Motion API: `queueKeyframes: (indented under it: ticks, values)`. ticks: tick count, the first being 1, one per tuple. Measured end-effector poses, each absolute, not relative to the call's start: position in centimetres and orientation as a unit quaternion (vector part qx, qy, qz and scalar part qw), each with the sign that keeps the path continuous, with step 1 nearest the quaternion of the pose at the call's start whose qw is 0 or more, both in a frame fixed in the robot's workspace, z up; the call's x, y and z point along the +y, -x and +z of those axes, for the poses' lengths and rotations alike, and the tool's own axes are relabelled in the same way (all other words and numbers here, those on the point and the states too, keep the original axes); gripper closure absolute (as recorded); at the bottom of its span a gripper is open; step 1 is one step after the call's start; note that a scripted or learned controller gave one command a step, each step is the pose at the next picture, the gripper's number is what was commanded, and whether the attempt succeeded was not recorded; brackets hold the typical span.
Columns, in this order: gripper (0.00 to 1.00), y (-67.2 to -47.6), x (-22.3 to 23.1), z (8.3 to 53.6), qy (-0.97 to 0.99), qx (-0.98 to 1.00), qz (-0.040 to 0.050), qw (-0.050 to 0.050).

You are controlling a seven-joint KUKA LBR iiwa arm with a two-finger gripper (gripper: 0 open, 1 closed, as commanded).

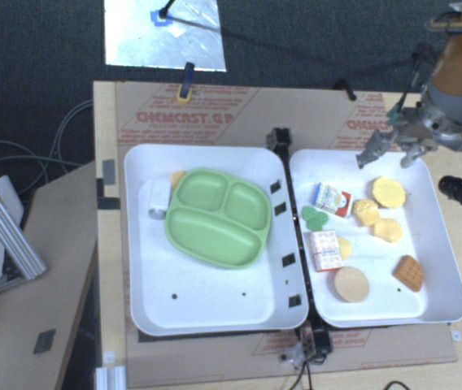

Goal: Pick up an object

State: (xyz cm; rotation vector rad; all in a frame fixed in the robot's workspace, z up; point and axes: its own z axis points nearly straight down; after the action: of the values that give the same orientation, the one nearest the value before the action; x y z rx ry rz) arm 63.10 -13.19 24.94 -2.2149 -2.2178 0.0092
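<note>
End effector (389, 154) open — board (186, 118) reads "CHEMCAST"

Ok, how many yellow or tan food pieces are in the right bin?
5, maybe more hidden: yellow round piece at the back, two yellow pieces below it, tan disc near the front, brown waffle front right.

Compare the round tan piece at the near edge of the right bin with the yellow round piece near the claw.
Colour: the tan disc is a pale biscuit brown, the yellow disc a bright lemon yellow.
Place: the tan disc lies at the near edge of the right bin, the yellow disc at the far side, just below the claw.
Neighbours: the tan disc lies apart; the yellow one touches smaller yellow pieces.
Both are round, flat and similar in size.
</note>
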Motion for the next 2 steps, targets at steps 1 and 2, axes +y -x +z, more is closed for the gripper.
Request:
queueKeyframes:
  ticks: [1, 2]
  values:
    - [0.00, -63.3, -13.2, 25.6, 0.706, -0.708, -0.0003, -0.001]
    - [0.00, -63.2, -14.2, 20.6, 0.707, -0.707, 0.0006, 0.001]
